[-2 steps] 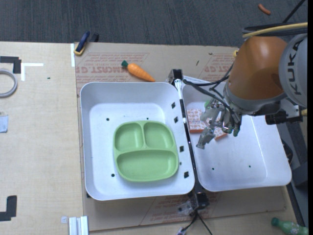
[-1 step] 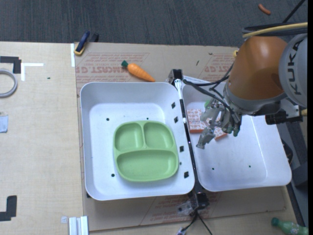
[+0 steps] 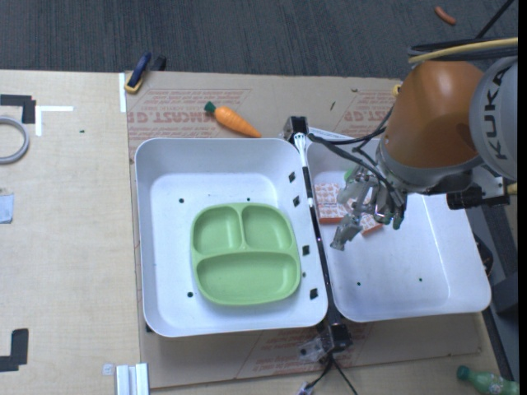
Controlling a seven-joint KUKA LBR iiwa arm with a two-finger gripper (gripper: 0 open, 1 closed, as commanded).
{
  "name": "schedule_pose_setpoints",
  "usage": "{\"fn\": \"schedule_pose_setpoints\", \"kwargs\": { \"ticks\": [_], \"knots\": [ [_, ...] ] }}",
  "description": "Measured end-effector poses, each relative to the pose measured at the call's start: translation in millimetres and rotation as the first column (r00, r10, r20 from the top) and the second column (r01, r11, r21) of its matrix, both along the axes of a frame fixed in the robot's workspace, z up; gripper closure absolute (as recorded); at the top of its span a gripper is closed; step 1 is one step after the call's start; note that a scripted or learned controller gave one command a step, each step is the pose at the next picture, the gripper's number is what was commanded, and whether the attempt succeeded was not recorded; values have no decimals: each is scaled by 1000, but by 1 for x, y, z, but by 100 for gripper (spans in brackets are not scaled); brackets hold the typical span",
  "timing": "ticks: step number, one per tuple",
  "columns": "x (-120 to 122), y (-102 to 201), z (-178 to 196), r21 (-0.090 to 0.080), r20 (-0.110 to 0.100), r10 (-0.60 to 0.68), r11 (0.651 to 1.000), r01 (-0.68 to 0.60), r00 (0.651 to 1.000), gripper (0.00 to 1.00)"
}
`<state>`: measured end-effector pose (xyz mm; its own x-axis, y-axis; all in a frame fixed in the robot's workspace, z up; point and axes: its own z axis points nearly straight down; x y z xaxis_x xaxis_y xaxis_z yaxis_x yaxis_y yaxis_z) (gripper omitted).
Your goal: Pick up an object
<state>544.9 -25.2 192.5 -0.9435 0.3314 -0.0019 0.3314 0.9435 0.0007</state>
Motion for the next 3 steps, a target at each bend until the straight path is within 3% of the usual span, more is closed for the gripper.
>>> {"fn": "schedule_pose_setpoints", "kwargs": {
  "ticks": [1,2,3],
  "knots": [
    [0,0,0,0,0,0,1000,0,1000,0],
    [-7,-74,-40,0,0,-14,1000,14,1000,0],
    [47,-79,-95,-3,7,219,976,-219,976,0]
  ]
}}
